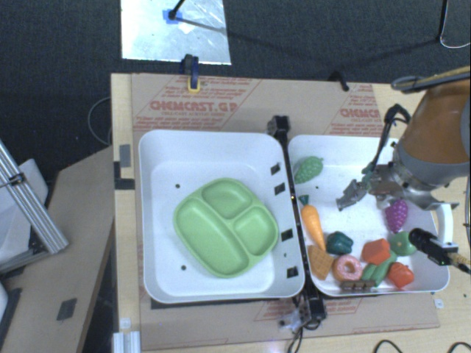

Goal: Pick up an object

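While the grey two-finger gripper [352, 195] is poised over bare white floor in the right shallow white bin [331, 153], its fingers are seen slightly parted, with nothing between them. Toy foods are crowded toward 5 o'clock: an orange plastic carrot [313, 226], a pink-frosted doughnut [347, 268] and purple grapes [397, 214] at the gripper's 3 o'clock. Open room is left toward 12 o'clock. A green three-compartment plate [225, 227] is centred in the left white bin [158, 168].

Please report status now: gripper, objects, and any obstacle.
Gripper above right bin, nothing between fingers. Toy food piled at front; carrot nearest. Grapes beside wrist.
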Tool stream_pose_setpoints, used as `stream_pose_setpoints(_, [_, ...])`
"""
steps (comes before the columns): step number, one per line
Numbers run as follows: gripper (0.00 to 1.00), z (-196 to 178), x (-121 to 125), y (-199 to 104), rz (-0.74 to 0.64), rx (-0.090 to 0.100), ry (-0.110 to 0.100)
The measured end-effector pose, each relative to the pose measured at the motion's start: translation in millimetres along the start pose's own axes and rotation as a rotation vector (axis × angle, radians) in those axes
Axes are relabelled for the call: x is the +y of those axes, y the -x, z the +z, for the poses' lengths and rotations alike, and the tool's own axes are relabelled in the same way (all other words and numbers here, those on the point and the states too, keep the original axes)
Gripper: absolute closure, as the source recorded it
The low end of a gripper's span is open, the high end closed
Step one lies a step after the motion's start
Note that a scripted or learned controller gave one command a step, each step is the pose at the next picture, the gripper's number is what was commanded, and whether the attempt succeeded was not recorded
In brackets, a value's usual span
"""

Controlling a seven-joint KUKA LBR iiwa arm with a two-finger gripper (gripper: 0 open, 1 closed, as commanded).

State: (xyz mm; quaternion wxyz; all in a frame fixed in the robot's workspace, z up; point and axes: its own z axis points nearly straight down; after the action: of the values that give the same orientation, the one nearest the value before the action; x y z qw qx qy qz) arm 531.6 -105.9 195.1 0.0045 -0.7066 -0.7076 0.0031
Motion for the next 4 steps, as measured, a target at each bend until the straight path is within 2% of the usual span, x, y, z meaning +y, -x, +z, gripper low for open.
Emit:
stream_pose_setpoints(1, [0.0,-5.6,2.8,-0.1,-0.002,-0.002,0.012])
stream_pose_setpoints(3, [0.0,80.9,-6.7,-1.6,0.0,-0.001,0.007])
stream_pose_setpoints(4, [0.0,112.2,-6.3,-1.8,0.001,-0.002,0.009])
